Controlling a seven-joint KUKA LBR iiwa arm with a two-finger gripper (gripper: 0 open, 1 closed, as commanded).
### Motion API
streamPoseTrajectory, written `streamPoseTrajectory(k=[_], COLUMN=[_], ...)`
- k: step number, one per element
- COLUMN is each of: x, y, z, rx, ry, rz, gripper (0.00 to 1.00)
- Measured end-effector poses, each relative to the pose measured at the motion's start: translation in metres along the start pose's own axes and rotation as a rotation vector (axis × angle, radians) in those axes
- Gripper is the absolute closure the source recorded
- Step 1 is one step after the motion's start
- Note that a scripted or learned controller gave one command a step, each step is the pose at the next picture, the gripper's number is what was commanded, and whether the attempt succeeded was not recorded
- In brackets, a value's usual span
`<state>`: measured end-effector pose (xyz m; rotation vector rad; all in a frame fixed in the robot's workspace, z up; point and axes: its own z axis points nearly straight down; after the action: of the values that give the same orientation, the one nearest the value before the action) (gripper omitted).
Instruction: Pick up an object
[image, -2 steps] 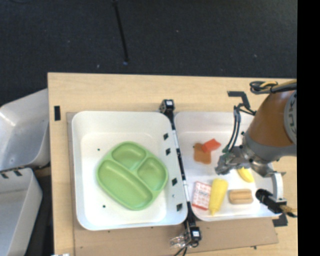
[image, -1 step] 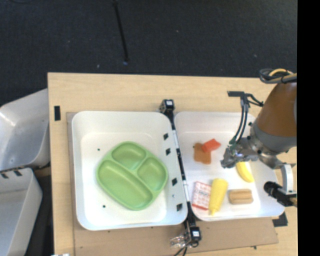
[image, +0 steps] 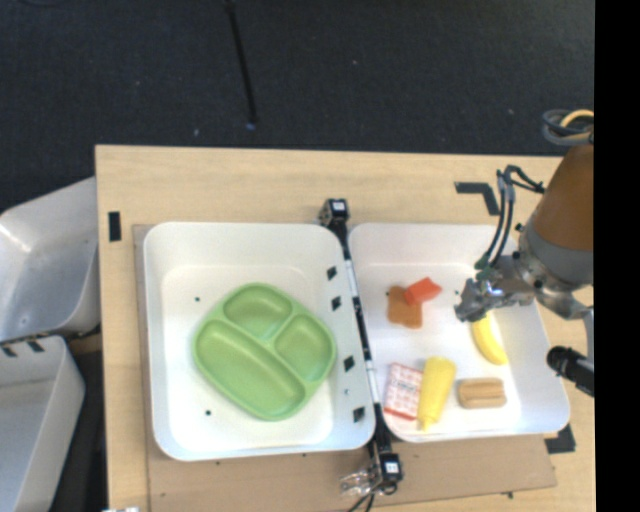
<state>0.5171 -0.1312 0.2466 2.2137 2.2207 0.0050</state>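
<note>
While you look down on the bench (image: 200, 180), you see the gripper (image: 478, 303) low in the right bin (image: 400, 245), near that bin's right wall and about midway between its far and near edges. You cannot tell from this view whether it is open or closed, and nothing shows as gripped. Just beside the gripper, on its near side, lies a yellow banana (image: 489, 340); its long axis runs from the far-left down toward the near-right, with its upper end right under the gripper, though whether they touch is not clear. Toward the bin's middle you have an orange block (image: 405, 309) with a red piece (image: 424, 289) touching its far-right side. Along the near edge sit a red-and-white packet (image: 403, 390), a yellow bottle (image: 436, 389) lying just beside it with its narrow end pointing to the near edge, and a tan block (image: 481, 393) to its right. In the left bin (image: 165, 400) a green divided plate (image: 263, 349) rests flat near the centre.
</note>
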Motion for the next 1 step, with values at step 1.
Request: streamPoseTrajectory(k=[1], x=[0.0494], y=[-0.0023], z=[-0.0011], rx=[0.005], ry=[0.003], rz=[-0.004], gripper=[1.00])
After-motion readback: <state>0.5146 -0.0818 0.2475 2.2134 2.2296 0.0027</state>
